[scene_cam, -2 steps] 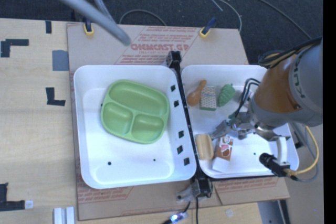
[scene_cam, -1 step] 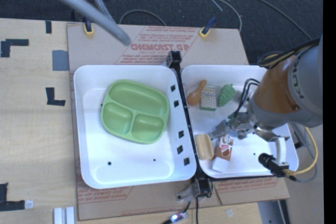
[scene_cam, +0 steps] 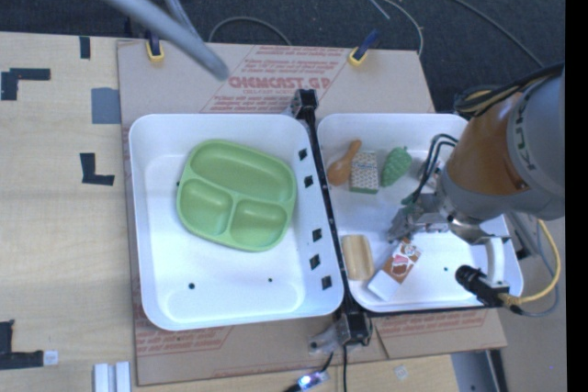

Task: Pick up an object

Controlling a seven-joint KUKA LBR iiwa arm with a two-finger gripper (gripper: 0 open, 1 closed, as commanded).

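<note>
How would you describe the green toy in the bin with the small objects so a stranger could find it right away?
Look in the right-hand white bin, along its far wall. Three small things sit there in a row; the green toy is the rightmost, beside a pale checkered block. It alone is dark leafy green, unlike the orange piece at the left.

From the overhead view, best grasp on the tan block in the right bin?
Take the tan block across its short width, coming straight down. It lies flat, long axis running roughly up-down in view. Its left side sits close to the right bin wall and divider, so finger room there looks tight; the red-and-white packet lies apart on the right.
</note>
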